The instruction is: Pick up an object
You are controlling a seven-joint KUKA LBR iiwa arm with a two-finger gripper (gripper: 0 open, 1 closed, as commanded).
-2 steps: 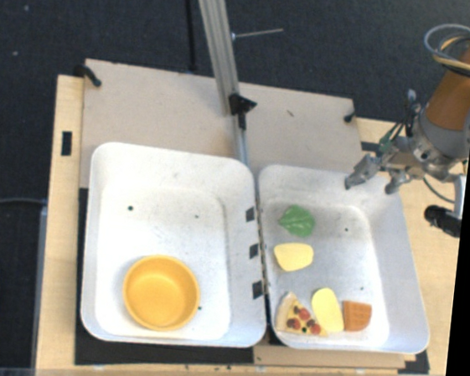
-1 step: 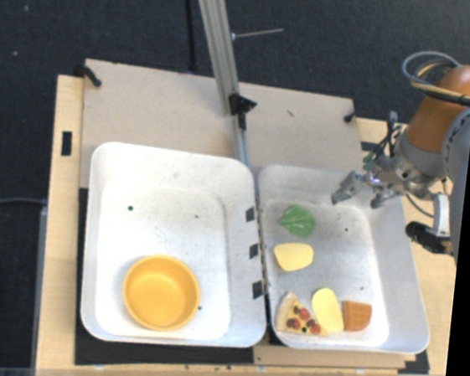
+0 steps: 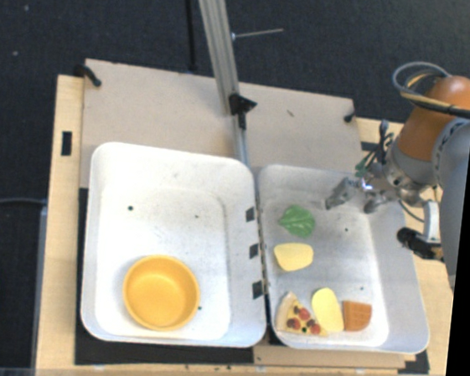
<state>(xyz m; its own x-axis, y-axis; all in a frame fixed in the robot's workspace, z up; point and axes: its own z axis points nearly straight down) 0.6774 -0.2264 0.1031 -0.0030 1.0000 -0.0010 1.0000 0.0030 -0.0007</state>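
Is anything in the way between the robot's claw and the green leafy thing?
Nothing visible is. The gripper hangs over the far part of the right bin, and the green leafy piece lies nearer and to the view's left of it, with just bare bin floor between. The yellow pieces sit farther on, nearer the camera.

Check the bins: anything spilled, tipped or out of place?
Nothing stands out. The yellow bowl sits upright in the left bin. The right bin holds a green leaf, two yellow pieces, a pizza slice and an orange block, all inside its walls. The pincer hangs above its far edge.
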